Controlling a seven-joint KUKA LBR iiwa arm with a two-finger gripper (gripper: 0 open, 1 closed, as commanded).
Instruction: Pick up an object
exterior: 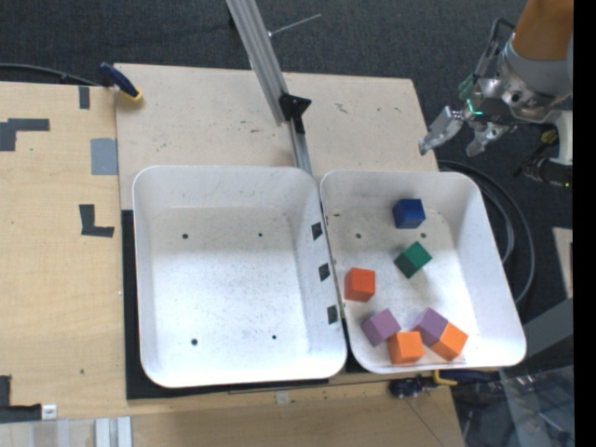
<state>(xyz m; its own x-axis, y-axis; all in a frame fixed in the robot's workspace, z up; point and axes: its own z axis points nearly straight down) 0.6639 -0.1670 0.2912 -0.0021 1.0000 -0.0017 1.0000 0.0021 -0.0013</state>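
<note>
Several small cubes lie in the right bin (489, 240): a blue cube (408, 213) at the back, a green cube (413, 259) below it and a red-orange cube (360, 284) near the bin's left wall. At the front sit two purple cubes (380, 326) (431, 324) and two orange cubes (405, 346) (451, 341), packed close together. My gripper (453, 144) hangs above the bench beyond the right bin's back rim, well above and behind the blue cube. Its fingers are spread open with nothing between them.
The left bin (149, 250) stands beside the right one, sharing a middle wall. A slanted metal rail (265, 54) runs from the top down to the bins' back edge. Black cables (517, 240) curve along the right bin's outer side.
</note>
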